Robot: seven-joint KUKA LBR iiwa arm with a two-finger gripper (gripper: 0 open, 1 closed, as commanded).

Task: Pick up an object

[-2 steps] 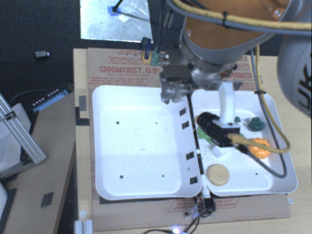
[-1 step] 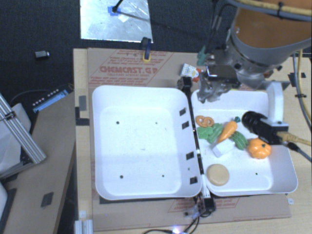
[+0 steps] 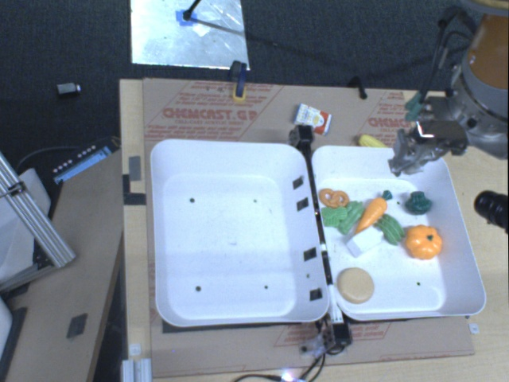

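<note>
The right bin [image 3: 445, 293] holds several toy foods: a pretzel [image 3: 334, 198], an orange carrot [image 3: 371, 212] lying over green leafy pieces [image 3: 342, 218], a white block [image 3: 365, 242], a green pickle-like piece [image 3: 390, 228], a dark green piece [image 3: 417, 204], an orange pumpkin [image 3: 423, 242] and a tan round bun [image 3: 355, 284]. My gripper [image 3: 404, 164] hangs over the bin's far right part, above and behind the dark green piece. Nothing shows between its fingers.
The left bin [image 3: 231, 229] lies beside the right one, with a black divider clip strip [image 3: 314, 229] between them. Outside the bins on the cardboard lie a yellow banana-like piece [image 3: 371, 142], a small white and red carton [image 3: 312, 118] and a yellow and blue clamp [image 3: 238, 82].
</note>
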